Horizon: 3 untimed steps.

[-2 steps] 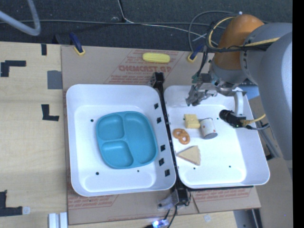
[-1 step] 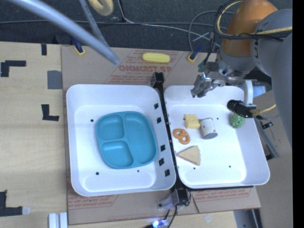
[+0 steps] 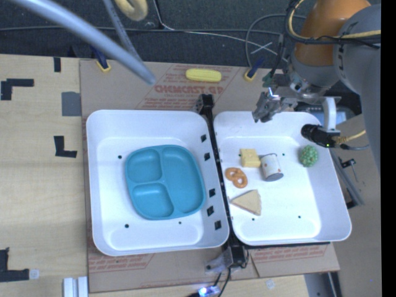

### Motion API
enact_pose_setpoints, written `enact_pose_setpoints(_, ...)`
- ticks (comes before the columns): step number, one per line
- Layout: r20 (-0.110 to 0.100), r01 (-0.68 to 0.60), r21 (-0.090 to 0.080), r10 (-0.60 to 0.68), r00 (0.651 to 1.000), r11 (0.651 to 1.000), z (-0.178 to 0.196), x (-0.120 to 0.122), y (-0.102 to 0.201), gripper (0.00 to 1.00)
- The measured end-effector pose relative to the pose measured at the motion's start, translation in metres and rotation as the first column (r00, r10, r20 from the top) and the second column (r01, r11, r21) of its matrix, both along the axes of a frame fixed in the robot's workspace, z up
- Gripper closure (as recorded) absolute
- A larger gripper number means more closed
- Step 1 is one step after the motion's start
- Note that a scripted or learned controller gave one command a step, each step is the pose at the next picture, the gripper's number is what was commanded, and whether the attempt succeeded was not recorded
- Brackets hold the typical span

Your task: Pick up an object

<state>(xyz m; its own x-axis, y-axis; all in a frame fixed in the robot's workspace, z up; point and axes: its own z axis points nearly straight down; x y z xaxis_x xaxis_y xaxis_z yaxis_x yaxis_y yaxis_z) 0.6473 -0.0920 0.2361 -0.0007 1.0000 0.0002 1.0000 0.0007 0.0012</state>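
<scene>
The right bin [image 3: 322,224] holds a yellow cheese block [image 3: 249,158], a grey can on its side [image 3: 270,167], a pretzel [image 3: 236,177], a tan bread wedge [image 3: 247,202] and a green broccoli piece [image 3: 309,155]. My gripper [image 3: 265,112] hangs above the bin's far rim, up and right of the cheese block. Nothing shows between its fingers, and their spacing is too small to read.
The left bin [image 3: 102,166] holds a blue divided plate [image 3: 164,181]. A yellow banana-like object [image 3: 203,75] lies on the cardboard behind the bins. A grey pole [image 3: 74,23] crosses the upper left.
</scene>
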Motion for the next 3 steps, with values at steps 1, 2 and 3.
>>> enact_pose_setpoints(1, -0.002, -0.005, 0.001, 0.005, 1.0, 1.0, 0.005, -0.011, 0.049, 1.0)
enact_pose_setpoints(2, -0.005, -0.003, 0.0, 0.003, 1.0, 1.0, -0.006, -0.032, 0.09, 1.0)
enact_pose_setpoints(3, -0.004, -0.003, 0.0, 0.003, 1.0, 1.0, 0.002, -0.05, 0.137, 1.0)
